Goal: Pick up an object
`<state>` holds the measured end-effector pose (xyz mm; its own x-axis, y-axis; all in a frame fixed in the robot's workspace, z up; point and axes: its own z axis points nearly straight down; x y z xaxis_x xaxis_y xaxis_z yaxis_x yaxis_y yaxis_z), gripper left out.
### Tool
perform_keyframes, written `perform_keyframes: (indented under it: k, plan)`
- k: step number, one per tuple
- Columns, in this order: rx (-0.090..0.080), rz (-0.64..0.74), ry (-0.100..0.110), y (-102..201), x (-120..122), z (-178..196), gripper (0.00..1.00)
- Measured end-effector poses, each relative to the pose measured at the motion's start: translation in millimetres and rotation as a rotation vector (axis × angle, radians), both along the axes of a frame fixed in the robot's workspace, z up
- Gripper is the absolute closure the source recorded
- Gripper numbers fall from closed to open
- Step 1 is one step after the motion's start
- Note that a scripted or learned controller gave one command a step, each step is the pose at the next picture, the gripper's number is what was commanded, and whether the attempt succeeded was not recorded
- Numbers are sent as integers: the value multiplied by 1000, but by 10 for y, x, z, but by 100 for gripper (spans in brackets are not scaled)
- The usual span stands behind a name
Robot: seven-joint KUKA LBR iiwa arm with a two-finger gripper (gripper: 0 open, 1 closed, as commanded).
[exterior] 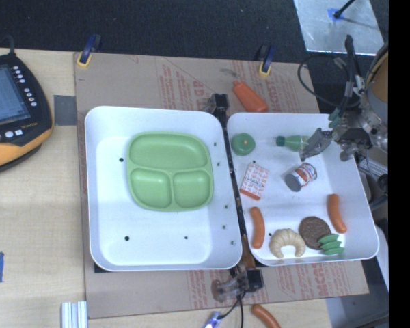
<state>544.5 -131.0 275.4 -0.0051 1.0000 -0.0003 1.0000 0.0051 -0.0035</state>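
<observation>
We see the arm entering from the right edge, its wrist low over the upper right corner of the right bin [369, 203]. The gripper [328, 144] points leftward across the bin, one dark finger [315, 144] angled down toward the small can [300, 176], which lies on its side just below the fingertip. We cannot tell whether the fingers are apart or together, and nothing is visibly between them.

Just left of the gripper lies a green bottle [292, 141], and further left a round green lid-like piece [243, 142]. A red-and-white packet [254, 180] sits near the bin's left wall, with a sausage [257, 227] below it. Along the bottom edge we find a croissant [288, 242], a brown patty [315, 229] and a green pea pod [331, 244] touching the patty. A second sausage [336, 212] lies to the right, near the wall.

The left bin [102, 203] holds a green divided plate [170, 171].
</observation>
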Motion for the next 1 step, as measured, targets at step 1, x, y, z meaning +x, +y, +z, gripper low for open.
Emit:
perform_keyframes:
  k: [1]
  plan:
    - [-1, 2, 3, 7, 438, -937, 0]
